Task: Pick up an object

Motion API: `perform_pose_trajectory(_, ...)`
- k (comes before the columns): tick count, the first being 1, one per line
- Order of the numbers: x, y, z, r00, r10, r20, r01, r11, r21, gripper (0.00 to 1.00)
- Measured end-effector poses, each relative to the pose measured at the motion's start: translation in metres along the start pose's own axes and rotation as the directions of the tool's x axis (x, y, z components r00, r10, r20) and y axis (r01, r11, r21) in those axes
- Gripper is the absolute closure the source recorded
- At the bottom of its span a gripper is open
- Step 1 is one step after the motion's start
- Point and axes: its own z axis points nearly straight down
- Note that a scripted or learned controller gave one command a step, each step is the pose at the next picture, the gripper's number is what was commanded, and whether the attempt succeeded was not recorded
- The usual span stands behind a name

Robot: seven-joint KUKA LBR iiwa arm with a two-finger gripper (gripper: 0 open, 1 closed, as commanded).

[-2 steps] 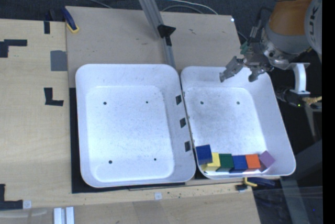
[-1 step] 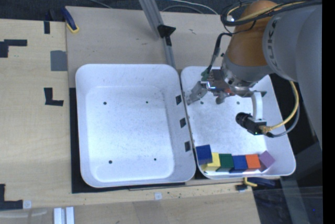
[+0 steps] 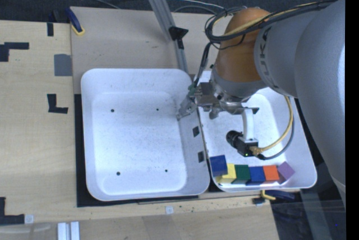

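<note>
A row of small blocks lies along the near edge of the right bin [image 3: 280, 115]: a blue block [image 3: 217, 164], a yellow one [image 3: 227, 176], a green one [image 3: 242, 172], another blue one [image 3: 257, 174], an orange one [image 3: 271, 172] and a purple one [image 3: 286, 169]. The grey arm with its orange band [image 3: 241, 48] reaches in from the right and covers the far part of the right bin. My gripper [image 3: 189, 105] hangs over the wall between the two bins, well away from the blocks. Nothing shows in its grasp.
The left bin [image 3: 134, 132] is white with a few dark specks. A slanted metal post [image 3: 160, 3] rises behind the bins. A black cable loops off the wrist, and a small black unit [image 3: 238, 142] hangs above the blocks.
</note>
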Motion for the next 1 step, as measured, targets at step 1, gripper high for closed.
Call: perform_pose_trajectory(1, 0.0702, -0.0252, -0.0330, 1.000, -0.002, 0.000, 0.002, 1.000, -0.004, 0.00)
